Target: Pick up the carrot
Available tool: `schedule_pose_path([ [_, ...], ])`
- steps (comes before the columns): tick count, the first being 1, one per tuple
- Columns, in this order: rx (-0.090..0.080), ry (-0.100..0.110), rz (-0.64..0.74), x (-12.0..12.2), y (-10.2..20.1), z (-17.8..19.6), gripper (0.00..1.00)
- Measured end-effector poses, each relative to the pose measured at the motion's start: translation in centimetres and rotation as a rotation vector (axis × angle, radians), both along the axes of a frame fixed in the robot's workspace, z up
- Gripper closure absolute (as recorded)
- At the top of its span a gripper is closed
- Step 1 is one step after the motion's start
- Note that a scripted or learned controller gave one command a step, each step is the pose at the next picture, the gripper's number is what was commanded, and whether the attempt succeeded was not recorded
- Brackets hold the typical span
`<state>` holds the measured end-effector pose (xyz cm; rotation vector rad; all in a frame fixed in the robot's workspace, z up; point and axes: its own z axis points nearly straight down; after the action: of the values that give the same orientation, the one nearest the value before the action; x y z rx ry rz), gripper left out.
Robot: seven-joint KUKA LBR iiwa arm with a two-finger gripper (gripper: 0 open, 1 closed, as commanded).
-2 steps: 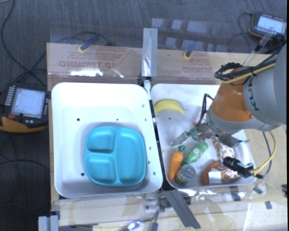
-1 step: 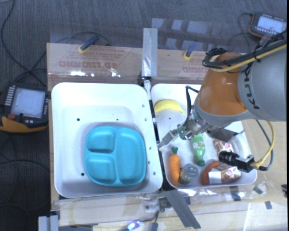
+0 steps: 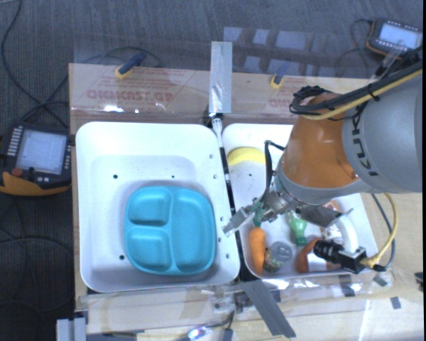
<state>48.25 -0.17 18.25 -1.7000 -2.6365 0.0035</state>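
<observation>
The grey arm (image 3: 383, 141) with its orange band (image 3: 316, 155) rises highest toward the camera and covers much of the right bin (image 3: 236, 190). Its gripper (image 3: 259, 215) hangs low at that bin's left side, next to the divider between the bins; whether the jaws are open or closed, or have hold of anything, I cannot tell, as the wrist hides them.

The left bin (image 3: 92, 190) holds one thing, a blue divided plate (image 3: 170, 229) with three compartments, lying toward the bin's front right.

The right bin is crowded. A yellow rounded object (image 3: 245, 156) lies at the back left, partly under the arm. The carrot (image 3: 257, 245) lies near the front left, orange, pointing roughly front to back, just below the gripper and apart from it as far as can be seen. Just beside it on the right stands a small grey-lidded jar (image 3: 277, 253). A green item (image 3: 297, 226) sits behind the jar, and an orange-red piece (image 3: 305, 256) lies to its right. A black part (image 3: 341, 254) of the arm's fittings overlaps the bin's front right.

Outside the bench, a control pendant (image 3: 32, 158) rests on the dark floor at the left, and another (image 3: 396, 38) at the upper right.
</observation>
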Motion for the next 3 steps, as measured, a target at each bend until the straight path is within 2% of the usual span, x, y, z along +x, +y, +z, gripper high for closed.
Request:
schedule_pose_path([
  [1,-0.002,-0.002,0.007,0.0,-5.9,0.0,0.00],
  [3,0.000,-0.001,-0.025,0.0,-2.0,0.0,0.00],
])
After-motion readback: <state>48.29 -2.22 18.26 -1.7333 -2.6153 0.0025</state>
